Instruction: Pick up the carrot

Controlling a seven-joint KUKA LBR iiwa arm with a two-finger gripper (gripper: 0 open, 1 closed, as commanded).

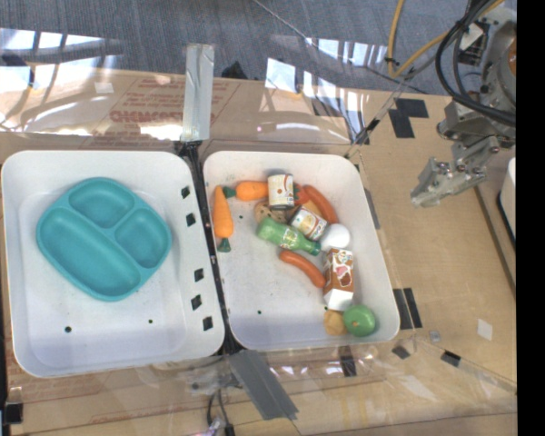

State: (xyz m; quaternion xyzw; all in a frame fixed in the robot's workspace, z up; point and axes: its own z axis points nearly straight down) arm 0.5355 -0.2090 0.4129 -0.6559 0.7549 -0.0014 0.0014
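1. Brown cardboard covers the bench (436, 271), which bears two white bins side by side
2. Left bin (36, 334) holds a teal divided plate (103, 236)
3. Right bin (254, 316) holds the carrot (222, 216) along its left wall, pointing lengthwise, beside a green bottle (286, 237), cans, sausages and a green apple (361, 320)
4. Gripper (433, 183) hangs over bare cardboard to the right of the right bin, well apart from the carrot; nothing sits between its fingers, though how wide they stand cannot be told
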